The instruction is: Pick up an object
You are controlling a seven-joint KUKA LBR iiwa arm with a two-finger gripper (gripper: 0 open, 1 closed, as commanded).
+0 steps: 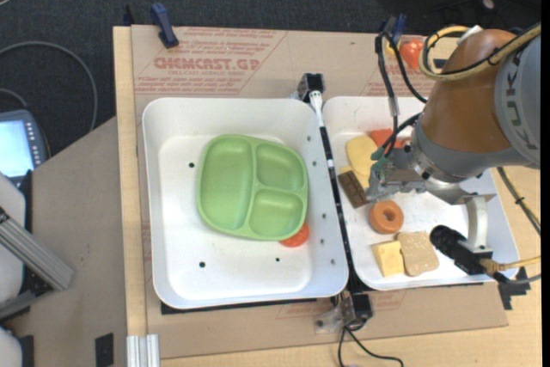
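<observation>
My gripper (384, 182) hangs low over the left part of the right bin (361, 271), with the grey and orange arm reaching in from the right. Just below it lies an orange doughnut-shaped ring (387, 217). A brown bar (351, 189) lies to the gripper's left, and a pale yellow piece (360, 155) sits just above that. A red piece (381, 137) peeks out beside the arm. Near the front of the bin a yellow block (388, 258) rests against a tan bread slice (418, 253). I see nothing held.
The left bin (168, 185) holds a green divided plate (253, 186) with a red-orange thing (295, 237) poking out under its lower right corner. A black strip (326, 159) runs along the seam between the bins. Cardboard lies under both.
</observation>
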